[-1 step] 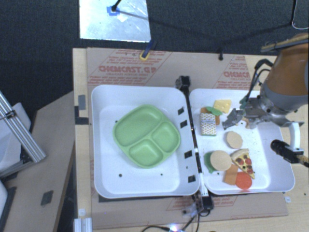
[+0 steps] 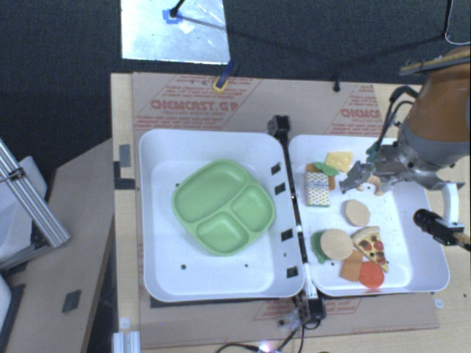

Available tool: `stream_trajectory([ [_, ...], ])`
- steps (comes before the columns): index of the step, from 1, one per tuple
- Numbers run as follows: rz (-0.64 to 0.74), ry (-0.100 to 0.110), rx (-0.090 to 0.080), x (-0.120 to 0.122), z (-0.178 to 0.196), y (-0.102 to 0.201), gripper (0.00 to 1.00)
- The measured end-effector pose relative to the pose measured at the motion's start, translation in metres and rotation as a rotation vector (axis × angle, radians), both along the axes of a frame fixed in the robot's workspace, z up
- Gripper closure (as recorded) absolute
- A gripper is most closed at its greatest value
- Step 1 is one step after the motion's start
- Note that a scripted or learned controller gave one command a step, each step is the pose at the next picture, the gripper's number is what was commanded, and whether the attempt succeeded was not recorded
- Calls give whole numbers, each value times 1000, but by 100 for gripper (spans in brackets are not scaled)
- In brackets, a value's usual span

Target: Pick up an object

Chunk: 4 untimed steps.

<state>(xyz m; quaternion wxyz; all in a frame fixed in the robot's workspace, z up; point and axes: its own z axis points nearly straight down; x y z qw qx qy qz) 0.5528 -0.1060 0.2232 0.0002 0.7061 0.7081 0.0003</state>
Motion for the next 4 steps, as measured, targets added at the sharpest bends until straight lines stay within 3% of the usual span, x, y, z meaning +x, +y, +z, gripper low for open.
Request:
stream_trajectory([
  [2, -2, 4, 1, -7, -122, 11, 0],
  [3, -2, -6, -2, -4, -135, 10, 0],
  [4, -1, -7, -1, -4, -126, 10, 100],
])
